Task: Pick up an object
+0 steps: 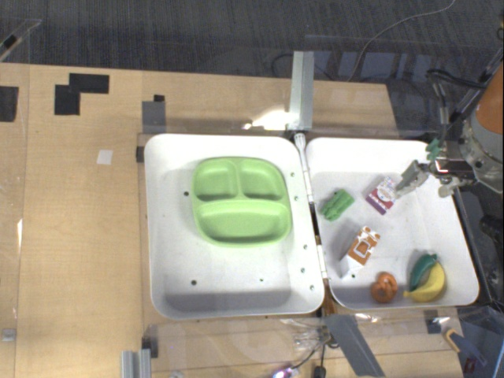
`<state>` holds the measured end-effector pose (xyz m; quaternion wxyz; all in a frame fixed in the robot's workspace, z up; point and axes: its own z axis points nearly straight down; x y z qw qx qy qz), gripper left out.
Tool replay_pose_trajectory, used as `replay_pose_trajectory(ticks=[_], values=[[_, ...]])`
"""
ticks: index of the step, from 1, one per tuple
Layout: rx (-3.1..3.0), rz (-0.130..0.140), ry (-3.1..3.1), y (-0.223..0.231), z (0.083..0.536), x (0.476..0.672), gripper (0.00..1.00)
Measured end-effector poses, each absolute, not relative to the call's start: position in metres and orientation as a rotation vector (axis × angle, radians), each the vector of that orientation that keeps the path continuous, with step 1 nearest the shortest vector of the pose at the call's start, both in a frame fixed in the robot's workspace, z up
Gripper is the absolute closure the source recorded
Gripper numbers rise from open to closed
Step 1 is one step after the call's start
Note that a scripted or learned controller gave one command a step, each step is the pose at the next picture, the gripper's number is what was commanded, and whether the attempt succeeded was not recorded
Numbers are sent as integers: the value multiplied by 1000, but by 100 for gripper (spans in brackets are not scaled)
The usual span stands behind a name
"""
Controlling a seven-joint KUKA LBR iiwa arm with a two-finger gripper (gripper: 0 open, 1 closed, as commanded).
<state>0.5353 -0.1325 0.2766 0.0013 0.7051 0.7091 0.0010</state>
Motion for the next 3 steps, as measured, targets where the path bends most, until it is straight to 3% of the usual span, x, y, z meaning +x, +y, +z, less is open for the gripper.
replay_pose_trajectory(ticks=[1,2,3], values=[[2205,5,2233,-145,285,603,0],[2183,3,2256,-160,199,601,0],[2171,5,2264,-148,184,610,0]])
